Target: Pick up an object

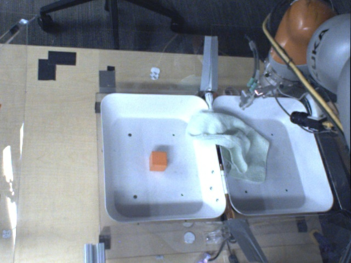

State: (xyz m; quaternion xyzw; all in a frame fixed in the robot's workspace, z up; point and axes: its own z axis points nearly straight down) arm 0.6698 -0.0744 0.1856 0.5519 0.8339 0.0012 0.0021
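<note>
- Camera view: the gripper (253, 92) sits at upper right, above the far edge of the right bin (307, 201); its state I cannot tell.
- Cube (158, 161) — small, orange, alone at the middle of the left bin (118, 201). It looks light and rigid; take it across two opposite flat faces.
- Cloth (236, 141) — pale green, draped over the wall between the bins, mostly in the right one. Soft and limp; pinch a raised fold.

the pincer (245, 99) fingers' spacing is too small to tell.
</note>
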